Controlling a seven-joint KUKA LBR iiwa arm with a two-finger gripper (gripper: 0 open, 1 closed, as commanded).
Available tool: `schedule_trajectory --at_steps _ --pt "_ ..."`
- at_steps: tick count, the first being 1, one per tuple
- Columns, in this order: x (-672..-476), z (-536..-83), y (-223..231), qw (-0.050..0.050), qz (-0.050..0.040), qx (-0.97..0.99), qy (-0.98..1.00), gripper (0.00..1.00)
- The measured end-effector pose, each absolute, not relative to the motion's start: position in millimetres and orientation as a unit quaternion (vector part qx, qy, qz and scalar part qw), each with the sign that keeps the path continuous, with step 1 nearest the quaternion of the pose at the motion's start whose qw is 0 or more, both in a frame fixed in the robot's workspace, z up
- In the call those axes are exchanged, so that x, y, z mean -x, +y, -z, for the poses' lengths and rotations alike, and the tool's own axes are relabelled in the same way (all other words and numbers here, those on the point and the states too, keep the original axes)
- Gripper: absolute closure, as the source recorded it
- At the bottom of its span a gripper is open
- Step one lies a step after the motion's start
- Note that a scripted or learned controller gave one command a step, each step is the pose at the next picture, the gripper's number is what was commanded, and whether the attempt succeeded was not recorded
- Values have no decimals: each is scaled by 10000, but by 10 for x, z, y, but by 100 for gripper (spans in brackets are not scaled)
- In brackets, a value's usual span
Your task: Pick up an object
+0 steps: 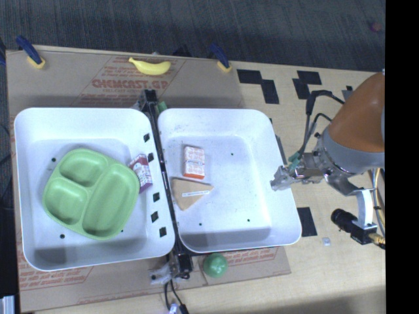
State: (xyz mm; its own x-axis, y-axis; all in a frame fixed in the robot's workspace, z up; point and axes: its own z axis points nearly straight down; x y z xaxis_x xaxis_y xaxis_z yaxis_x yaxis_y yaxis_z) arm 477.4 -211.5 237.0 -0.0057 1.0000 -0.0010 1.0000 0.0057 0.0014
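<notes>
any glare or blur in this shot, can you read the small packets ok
Camera view: even lighting, soft shadows inside the right white bin; print on the orange-and-white packet and tan triangular wedge too blurred to read; gripper soft-edged at the bin rim; dark floor above underexposed.

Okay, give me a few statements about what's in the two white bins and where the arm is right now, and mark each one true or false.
1. The green divided plate lies in the left bin. True.
2. The orange-and-white packet lies in the left bin. False: it lies in the right bin.
3. The pincer is at the right bin's right rim. True.
4. The green ball is inside the right bin. False: it sits outside, in front of the bins.
5. The yellow banana lies on the plate. False: it lies on cardboard behind the bins.
</notes>
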Motion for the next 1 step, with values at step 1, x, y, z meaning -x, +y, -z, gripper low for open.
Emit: schedule_trajectory --at_steps 1 --pt "-4764 -2221 -2108 -12 11 -7047 7095 100"
